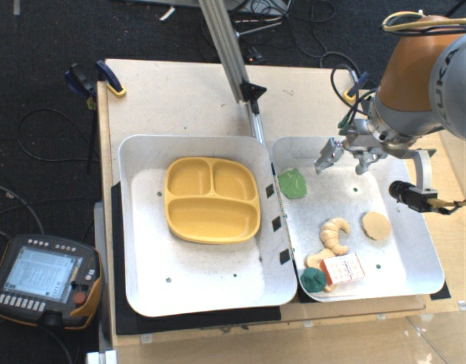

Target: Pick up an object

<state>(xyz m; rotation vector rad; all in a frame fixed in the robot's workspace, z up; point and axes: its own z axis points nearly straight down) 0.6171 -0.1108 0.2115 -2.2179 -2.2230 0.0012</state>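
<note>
Gripper (344,158) position in the camera view: above the upper part of the right bin (415,275), at the end of the grey arm (419,74) with its orange band. Two fingers are visible, one pointing down-left (326,158) and one further right (362,163); they stand spread apart with bare bin floor showing between them. The gripper is released and grasps nothing, and no contact with any object is visible.

Contents of the right bin:
- Green leaf-shaped piece (292,183), near the bin's left wall, below and left of the gripper and apart from it.
- Round tan biscuit-like disc (376,225), toward the right side.
- Pale croissant-shaped item (337,236), left of the disc.
- Small red-and-white box (344,269), just below the croissant shape.
- Dark green object (315,279), touching or just beside the box, at the bin's lower left corner.

Contents of the left bin (142,279):
- Yellow divided plate (212,200) with three compartments, lying flat near the centre.

Bench surroundings: teach pendant (43,275) lies on the floor to the lower left of the bench.
</note>
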